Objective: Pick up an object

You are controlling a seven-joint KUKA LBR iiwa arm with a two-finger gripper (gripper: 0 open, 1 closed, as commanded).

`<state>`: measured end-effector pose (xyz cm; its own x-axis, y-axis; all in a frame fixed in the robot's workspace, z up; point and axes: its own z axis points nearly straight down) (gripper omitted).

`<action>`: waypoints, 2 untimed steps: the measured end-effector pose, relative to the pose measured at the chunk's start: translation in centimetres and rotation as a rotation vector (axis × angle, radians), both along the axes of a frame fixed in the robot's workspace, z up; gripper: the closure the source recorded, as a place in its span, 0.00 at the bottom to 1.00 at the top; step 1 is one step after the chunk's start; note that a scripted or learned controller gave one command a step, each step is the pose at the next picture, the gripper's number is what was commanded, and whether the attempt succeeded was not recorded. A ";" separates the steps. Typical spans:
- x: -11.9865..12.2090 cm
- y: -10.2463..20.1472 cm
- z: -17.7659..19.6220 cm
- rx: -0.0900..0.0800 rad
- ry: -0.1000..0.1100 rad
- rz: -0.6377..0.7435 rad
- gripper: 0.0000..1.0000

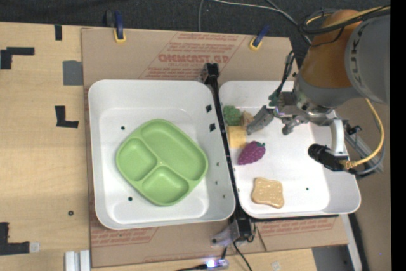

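In the right bin [330, 200] lie a purple grape bunch [251, 153], a slice of toast [268, 193], a yellow block [236, 136] and a green leafy piece [232, 115]. My gripper [274, 121] hangs over the bin's upper middle, just right of the yellow block and above the grapes. Its two grey fingers [257, 122] are spread apart with nothing between them.
The left bin [108, 200] holds a green divided plate [162, 162]. A black divider runs between the bins. A black cable fitting [323, 157] sticks out from the arm over the right bin. Cardboard and clamps sit behind the bins.
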<state>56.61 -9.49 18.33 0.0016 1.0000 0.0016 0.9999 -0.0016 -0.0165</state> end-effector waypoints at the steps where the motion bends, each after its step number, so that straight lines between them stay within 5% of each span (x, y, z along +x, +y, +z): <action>1: 0.3 0.0 0.8 -0.001 -0.014 0.004 0.00; 2: 0.1 -0.8 -5.2 -0.002 -0.011 0.002 0.00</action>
<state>56.67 -10.27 13.16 -0.0008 1.0000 -0.0006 1.0000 0.0007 -0.0057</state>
